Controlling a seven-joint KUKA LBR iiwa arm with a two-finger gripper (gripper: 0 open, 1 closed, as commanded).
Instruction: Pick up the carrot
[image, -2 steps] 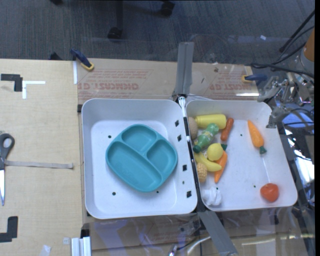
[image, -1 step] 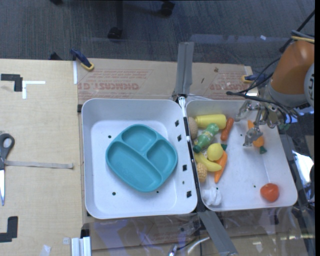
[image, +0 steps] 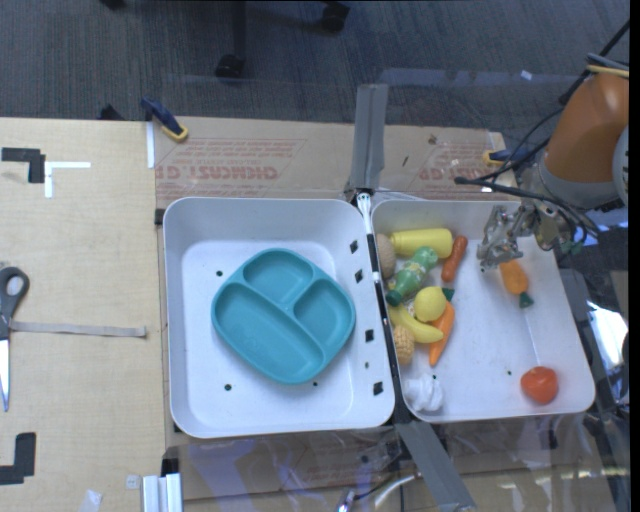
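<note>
While the gripper (image: 497, 240) hangs over the right bin (image: 560, 330), we cannot tell whether its fingers are open or closed. One carrot (image: 514, 279) lies just below it, seemingly untouched; another carrot (image: 441, 333) rests among the toy food by the divider.

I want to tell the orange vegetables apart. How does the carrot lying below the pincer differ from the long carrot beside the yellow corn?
The carrot below the pincer is short and stubby; the long carrot is slim and darker, nearer red. The first lies alone on bare bin floor; the second touches the toy pile beside the corn. Both lie in the right bin, tilted.
</note>
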